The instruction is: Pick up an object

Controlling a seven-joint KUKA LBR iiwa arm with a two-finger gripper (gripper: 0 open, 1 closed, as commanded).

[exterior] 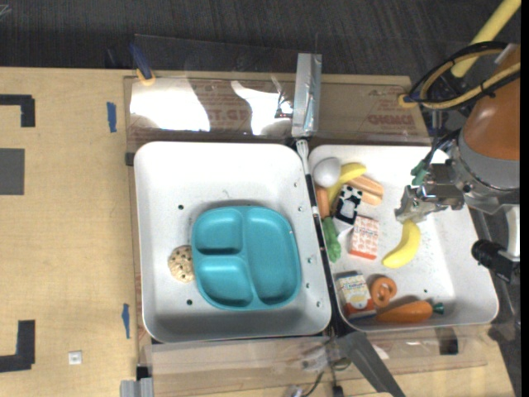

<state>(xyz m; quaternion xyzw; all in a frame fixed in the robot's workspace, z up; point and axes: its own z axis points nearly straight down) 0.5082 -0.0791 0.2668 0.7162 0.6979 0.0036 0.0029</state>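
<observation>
Hand over right bin near its right wall, just above banana; grip state unclear. Left bin roomy around teal tray (labels unreadable).

A light wooden bench top carried black tape marks and short blue tape strips. Dark grey carpet lay beyond its far edge. Bright glare fell on a clear panel behind the bins.

Bench: light wood top; bears left bin and right bin side by side, seemingly touching.
</observation>
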